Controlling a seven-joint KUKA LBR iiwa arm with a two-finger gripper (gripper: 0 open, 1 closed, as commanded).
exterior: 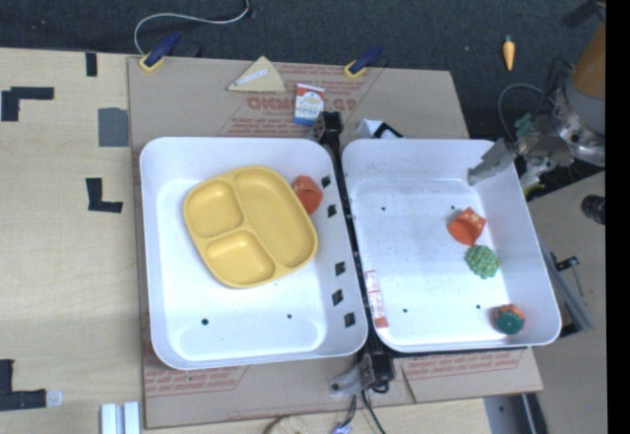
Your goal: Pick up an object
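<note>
**Camera view: gripper at far right rim, nothing grasped**

Hovers over the far right corner of the right bin (445,329), gripper (497,162) carrying nothing (open or shut: cannot tell at this angle). Nearest candidate: orange block (467,224), just near of it; then green broccoli-like piece (482,261) and a small green-and-red toy (509,320) toward the near right corner. Risks: clipping the bin wall on descent, or nudging the block aside so that nothing gets caught.

Grey arm (576,127), orange band (591,68)
</note>
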